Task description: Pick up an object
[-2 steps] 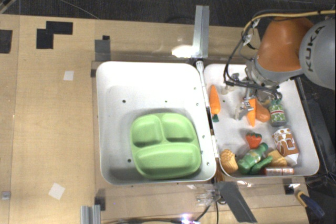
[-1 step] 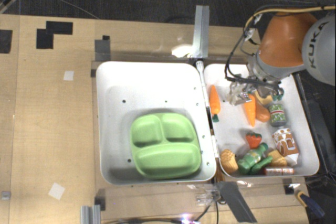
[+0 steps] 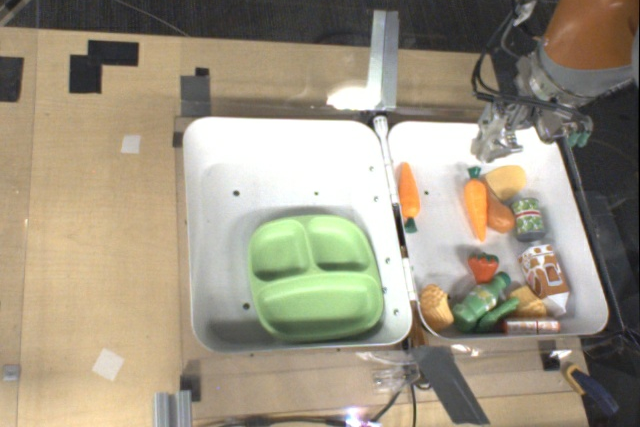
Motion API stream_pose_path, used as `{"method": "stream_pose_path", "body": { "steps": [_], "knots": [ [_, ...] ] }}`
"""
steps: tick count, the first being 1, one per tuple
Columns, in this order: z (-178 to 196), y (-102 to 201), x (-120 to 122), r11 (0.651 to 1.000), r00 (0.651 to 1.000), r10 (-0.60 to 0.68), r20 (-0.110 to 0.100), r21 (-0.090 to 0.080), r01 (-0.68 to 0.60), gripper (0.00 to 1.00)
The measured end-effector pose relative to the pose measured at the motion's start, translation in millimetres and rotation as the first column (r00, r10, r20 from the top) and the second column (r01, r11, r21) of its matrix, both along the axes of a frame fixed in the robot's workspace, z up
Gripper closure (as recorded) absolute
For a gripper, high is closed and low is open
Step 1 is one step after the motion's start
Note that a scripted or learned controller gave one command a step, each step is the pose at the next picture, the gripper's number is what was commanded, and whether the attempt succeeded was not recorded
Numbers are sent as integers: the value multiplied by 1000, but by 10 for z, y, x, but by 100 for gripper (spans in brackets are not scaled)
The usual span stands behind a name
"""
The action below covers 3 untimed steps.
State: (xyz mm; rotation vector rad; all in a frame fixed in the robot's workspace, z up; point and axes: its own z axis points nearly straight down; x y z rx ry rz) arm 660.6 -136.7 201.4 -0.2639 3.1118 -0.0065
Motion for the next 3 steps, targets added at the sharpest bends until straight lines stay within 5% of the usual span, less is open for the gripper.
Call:
{"method": "stream_pose_path", "body": {
  "steps": [1, 2, 3],
  "knots": [
    [-419, -729, -627, 996, 996, 94, -13, -1, -94, 100],
    [-407, -690, -607, 995, 995, 99, -10, 1, -99, 0],
    [-1118, -212, -804, 967, 967, 253, -4, -4, -253, 0]
  ]
}}
